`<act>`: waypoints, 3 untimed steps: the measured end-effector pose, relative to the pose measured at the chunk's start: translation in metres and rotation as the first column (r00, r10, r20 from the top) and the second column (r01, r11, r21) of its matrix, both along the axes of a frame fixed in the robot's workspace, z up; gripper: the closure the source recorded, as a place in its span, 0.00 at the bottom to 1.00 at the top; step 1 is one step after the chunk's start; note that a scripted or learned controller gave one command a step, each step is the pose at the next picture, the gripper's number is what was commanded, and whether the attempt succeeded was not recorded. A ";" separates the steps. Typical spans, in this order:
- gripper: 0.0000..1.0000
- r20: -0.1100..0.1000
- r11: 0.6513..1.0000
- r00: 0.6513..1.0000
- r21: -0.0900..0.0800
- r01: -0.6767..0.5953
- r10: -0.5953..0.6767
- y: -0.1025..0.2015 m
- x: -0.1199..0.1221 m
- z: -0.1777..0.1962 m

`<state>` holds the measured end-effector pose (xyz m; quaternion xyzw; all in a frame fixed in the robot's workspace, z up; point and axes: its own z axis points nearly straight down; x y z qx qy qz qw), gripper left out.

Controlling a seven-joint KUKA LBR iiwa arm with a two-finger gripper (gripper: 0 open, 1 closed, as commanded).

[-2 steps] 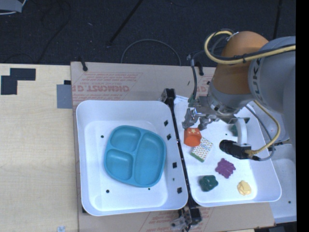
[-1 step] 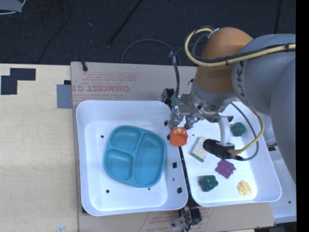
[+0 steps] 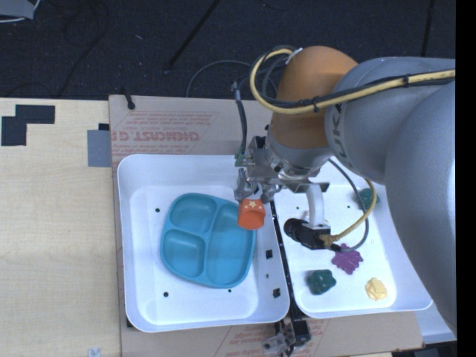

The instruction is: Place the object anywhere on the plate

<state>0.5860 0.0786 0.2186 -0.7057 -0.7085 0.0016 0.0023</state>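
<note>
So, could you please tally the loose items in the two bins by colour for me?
Blue: 1, the divided plate
Orange: 1, the block at the pincer
Purple: 1, the leafy piece
Dark green: 1, the lump
Yellow: 1, the lump
Total: 5

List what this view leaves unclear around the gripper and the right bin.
- Gripper: the wrist covers the fingers from above, so the grip on the orange object is unclear.
- Teal object: partly behind the arm and cable.
- Right bin: far side hidden under the arm.
- Plate: right rim partly behind the orange object.
</note>
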 end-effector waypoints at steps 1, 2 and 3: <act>1.00 0.002 1.000 1.000 0.000 -0.001 0.001 0.061 0.000 0.000; 1.00 0.002 1.000 1.000 -0.001 0.001 -0.001 0.086 -0.003 0.003; 0.00 0.002 1.000 1.000 -0.002 0.002 -0.002 0.085 -0.003 0.003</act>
